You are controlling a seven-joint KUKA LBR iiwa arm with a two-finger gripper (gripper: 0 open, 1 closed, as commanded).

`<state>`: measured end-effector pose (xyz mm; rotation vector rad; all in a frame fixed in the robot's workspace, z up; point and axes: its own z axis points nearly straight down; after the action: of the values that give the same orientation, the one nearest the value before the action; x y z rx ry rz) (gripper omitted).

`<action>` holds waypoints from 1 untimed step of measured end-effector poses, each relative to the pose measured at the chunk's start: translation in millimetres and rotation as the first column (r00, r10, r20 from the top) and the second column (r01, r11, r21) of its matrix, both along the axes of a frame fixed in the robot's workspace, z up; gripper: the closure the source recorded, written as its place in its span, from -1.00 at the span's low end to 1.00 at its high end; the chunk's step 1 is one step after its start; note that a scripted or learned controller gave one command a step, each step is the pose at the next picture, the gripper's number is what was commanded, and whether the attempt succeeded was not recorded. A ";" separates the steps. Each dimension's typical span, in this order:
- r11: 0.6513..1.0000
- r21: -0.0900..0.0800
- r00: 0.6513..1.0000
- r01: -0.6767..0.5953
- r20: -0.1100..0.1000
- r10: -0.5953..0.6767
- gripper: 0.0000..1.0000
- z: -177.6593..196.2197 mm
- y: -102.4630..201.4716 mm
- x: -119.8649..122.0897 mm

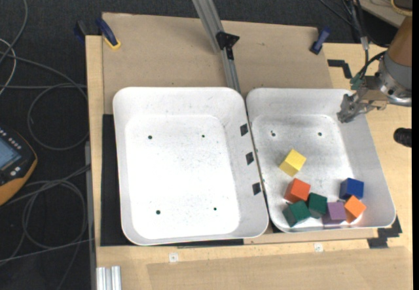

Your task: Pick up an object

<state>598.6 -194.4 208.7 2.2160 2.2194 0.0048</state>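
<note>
On the bench (196, 53), two shallow white bins lie side by side, and I take the right bin (376, 171) as the landmark. To the left of it, touching along the middle edge, is the left bin (131, 112), which carries no blocks. Inside the right bin, near its front wall, the blocks are gathered: a yellow block (292, 162) a little behind the others, then an orange-red block (299, 189), a dark green block (296, 213) and a second green block (317, 203), a purple block (336, 211), an orange block (354, 207) and a blue block (351, 188). Above the back right corner of the right bin hangs the pincer (347, 110), well apart from every block. Nothing is between its tips, but if they are wide or narrow I cannot tell. By my judgement the task is at its beginning: no block is lifted, and the approach, the grasp and the lift are all left.
</note>
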 end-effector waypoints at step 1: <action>1.000 0.004 1.000 -0.003 -0.007 0.003 1.00 -1.9 45.0 -8.3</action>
<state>590.4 -149.5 206.8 2.2175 2.2285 0.0016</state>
